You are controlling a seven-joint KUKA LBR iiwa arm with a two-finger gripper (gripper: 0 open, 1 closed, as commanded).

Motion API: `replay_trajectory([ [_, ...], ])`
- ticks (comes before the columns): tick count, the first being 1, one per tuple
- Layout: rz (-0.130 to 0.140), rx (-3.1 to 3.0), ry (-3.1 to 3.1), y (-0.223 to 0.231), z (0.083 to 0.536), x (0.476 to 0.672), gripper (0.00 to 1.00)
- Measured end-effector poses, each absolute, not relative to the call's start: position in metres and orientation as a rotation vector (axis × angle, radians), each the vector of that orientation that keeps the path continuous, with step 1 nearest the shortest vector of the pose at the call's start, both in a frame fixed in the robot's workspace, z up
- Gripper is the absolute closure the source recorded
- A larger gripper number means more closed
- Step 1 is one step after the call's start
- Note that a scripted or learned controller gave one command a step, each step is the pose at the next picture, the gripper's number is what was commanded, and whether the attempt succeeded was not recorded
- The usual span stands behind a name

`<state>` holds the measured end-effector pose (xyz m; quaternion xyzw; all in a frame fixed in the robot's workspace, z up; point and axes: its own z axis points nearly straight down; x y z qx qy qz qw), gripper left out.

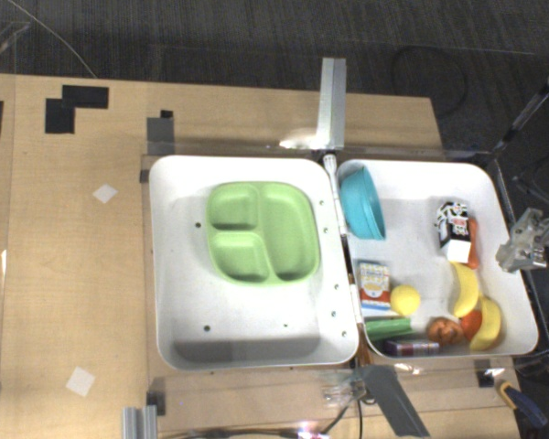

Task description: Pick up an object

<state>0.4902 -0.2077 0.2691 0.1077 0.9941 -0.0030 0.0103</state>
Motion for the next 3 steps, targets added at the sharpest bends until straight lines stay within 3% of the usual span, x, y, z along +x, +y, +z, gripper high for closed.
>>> replay_trajectory([
  [1,0.003,0.369,3.115,-0.148,0.205,0.489,1.00],
  [2,0.000,0.571,3.080,-0.183,0.200,0.565,1.00],
  [3,0.008,0.724,3.044,-0.103,0.251,0.639,1.00],
])
